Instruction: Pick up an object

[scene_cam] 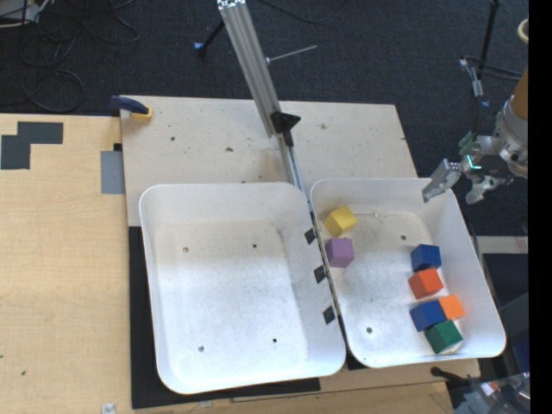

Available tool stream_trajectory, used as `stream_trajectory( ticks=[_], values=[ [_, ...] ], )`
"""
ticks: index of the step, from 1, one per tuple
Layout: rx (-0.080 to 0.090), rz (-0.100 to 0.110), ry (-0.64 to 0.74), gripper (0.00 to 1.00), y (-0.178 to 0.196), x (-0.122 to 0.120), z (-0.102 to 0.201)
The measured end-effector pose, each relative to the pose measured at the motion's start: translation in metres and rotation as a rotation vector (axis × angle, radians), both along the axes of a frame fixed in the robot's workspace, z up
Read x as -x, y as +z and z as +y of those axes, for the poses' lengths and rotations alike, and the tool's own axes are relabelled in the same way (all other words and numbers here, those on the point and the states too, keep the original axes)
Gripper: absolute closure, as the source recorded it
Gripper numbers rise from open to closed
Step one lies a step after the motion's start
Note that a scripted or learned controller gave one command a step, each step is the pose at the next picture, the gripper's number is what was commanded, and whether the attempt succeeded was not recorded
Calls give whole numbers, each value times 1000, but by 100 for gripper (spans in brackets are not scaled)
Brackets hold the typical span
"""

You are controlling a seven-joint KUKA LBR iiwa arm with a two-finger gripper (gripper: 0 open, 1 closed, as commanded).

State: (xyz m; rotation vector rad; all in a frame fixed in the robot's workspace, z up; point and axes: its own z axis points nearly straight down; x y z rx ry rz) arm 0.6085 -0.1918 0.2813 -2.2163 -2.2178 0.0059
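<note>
gripper (457,182) open, blue cube (425,256) below

Bkgd ref: gripper (457,181).

- Floor (388,50): dark carpet, beyond and to the left of the gripper.
- Cables (86,15): black, loose on the floor, far left of the gripper at the far edge.
- Bench top (207,141): pale board w/ dark specks, left of the gripper.
- Post (252,59): alum. profile, slanted, rising from the bench top left of the gripper; checker tag (231,1) at its top end.
- Clamp (131,106): blue/yellow, at the bench's far-left corner.
- Table (60,257): light wood, well left of the gripper; dark patches (30,141) on it.
- Lighting: even, no hard shadows.
</note>
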Motion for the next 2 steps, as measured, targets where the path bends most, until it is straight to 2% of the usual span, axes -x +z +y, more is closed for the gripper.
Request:
stream_trajectory(
  ticks=[1,2],
  values=[
    [2,-4,3,0,3,-1,0],
    [0,1,-1,0,-56,-4,-8]
  ],
)
